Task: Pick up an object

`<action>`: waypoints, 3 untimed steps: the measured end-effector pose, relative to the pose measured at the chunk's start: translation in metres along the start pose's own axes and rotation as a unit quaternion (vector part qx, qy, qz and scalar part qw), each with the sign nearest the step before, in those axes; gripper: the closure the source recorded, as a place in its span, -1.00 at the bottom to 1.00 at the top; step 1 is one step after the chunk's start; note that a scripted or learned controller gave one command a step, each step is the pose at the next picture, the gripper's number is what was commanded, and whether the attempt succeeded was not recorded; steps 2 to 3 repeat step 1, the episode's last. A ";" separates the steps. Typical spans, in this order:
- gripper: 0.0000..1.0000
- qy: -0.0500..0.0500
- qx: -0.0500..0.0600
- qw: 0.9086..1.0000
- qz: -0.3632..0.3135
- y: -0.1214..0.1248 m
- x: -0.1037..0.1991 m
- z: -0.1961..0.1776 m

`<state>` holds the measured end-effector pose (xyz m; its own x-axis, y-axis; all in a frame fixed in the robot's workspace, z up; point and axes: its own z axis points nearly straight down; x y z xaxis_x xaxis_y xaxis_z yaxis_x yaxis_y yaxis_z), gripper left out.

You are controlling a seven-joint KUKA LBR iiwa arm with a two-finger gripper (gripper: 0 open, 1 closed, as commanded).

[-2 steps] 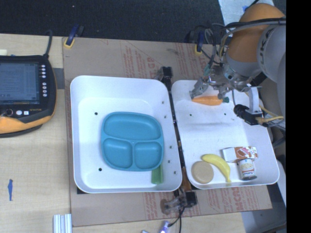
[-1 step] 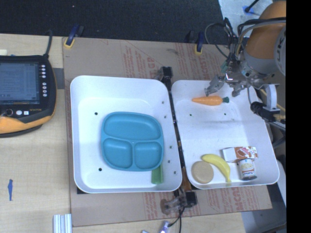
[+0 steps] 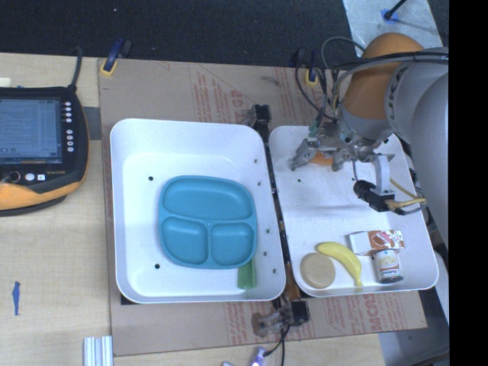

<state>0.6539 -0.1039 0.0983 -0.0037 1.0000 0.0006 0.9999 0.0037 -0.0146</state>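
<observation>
Wooden bench [image 3: 46, 265] under cardboard sheet [image 3: 191, 90], two white bins [image 3: 130, 204], pendant [image 3: 38, 147].

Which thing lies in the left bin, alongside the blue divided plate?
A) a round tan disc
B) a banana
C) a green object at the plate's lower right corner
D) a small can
C: the green object sits against the lower right corner of the blue divided plate in the left bin, while the banana, small can and tan disc lie in the right bin.
</observation>
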 end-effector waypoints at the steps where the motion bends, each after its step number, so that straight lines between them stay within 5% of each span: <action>1: -1.00 -0.001 -0.006 1.000 0.001 0.002 -0.031 -0.030; 3: -1.00 -0.001 -0.006 1.000 0.001 0.002 -0.031 -0.030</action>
